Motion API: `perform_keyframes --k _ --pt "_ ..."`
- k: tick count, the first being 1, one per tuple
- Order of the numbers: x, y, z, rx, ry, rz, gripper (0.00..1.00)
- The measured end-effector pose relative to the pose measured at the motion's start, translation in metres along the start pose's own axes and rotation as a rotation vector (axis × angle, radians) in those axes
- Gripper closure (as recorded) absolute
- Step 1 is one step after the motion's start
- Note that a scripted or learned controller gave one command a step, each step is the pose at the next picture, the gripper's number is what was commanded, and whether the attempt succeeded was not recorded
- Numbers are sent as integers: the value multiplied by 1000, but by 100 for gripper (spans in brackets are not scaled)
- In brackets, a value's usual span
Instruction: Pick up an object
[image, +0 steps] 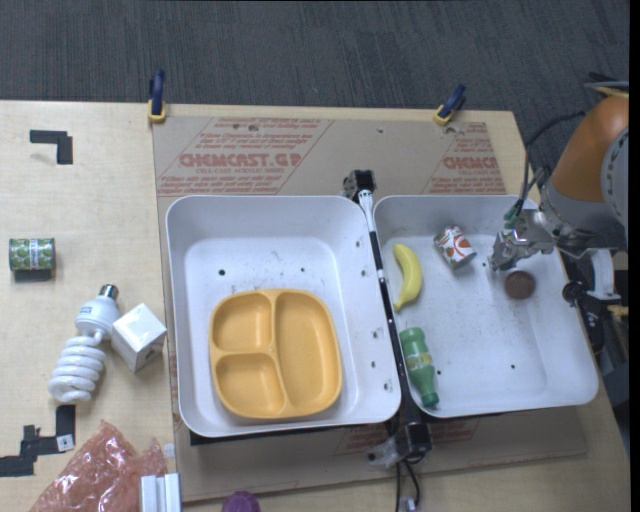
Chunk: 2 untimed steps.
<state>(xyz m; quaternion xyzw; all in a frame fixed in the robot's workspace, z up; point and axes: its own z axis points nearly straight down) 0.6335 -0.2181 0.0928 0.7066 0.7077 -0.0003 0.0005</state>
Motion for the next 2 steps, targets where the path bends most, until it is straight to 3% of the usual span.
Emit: perform_keyframes --k 1,2 --pt "-4 -65 -10 0 0 2 0" --pt "51 -103 0 0 1 2 0"
